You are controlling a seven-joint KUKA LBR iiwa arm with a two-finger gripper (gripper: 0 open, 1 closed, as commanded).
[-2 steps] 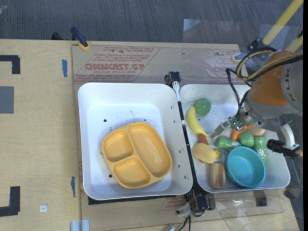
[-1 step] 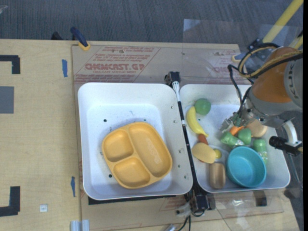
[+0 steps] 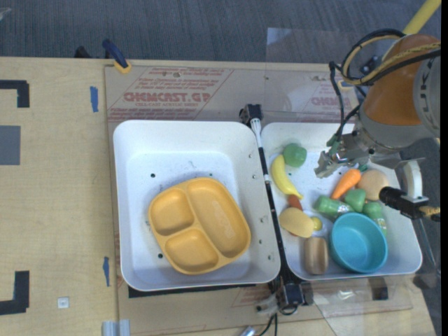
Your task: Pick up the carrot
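One tapered orange carrot (image 3: 346,183), smooth plastic | metal hand (image 3: 332,161) just beside it, grip state unclear

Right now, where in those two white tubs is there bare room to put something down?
The left bin has bare floor all around the yellow divided plate, widest along its far side. The right bin is crowded: banana, carrot, blue bowl and other toys.
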